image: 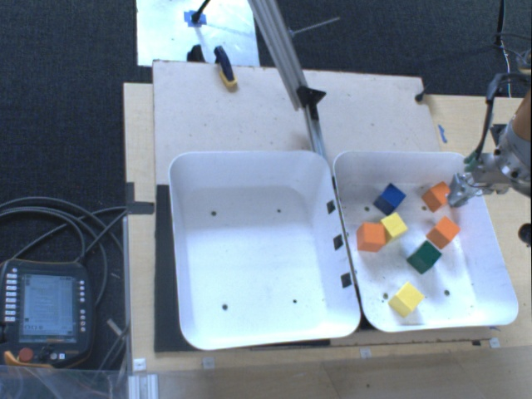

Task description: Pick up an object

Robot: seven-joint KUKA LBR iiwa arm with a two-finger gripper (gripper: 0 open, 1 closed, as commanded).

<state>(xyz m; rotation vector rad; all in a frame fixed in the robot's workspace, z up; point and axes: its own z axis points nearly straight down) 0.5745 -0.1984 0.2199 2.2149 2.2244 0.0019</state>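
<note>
Two shallow bins are seen: the left bin and the right bin, both of smooth white plastic with a faint sheen. In the right bin, blocks with a matt, painted look are scattered: a blue block, three orange blocks, two yellow blocks and a green block. The bench top looks like pale, unvarnished board, matt and slightly mottled. A ribbed bar of brushed metal is laid across it at a slant. The gripper appears to be of dull grey metal. The floor around the bench is covered with dark, rough carpet.
</note>
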